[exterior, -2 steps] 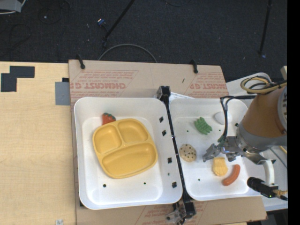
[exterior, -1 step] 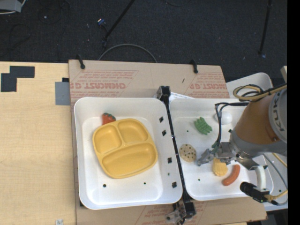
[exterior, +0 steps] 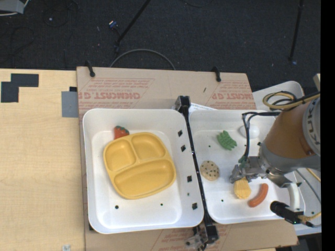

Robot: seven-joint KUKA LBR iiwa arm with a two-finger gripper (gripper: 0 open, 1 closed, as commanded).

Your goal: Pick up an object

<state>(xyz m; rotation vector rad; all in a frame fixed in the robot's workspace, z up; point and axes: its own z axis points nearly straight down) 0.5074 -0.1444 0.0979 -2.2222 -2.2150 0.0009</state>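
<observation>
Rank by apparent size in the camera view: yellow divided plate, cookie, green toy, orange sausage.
1. yellow divided plate, by far the largest.
2. green toy, orange sausage and cookie look about alike; I won't rank them.

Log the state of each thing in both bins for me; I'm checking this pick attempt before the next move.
yellow divided plate: flat in the left bin, compartments bare
red toy: lying at the plate's far-left rim
green toy: lying loose in the right bin
cookie: flat, near the divider
corn: lying just under the gripper
sausage: lying beside the corn
</observation>
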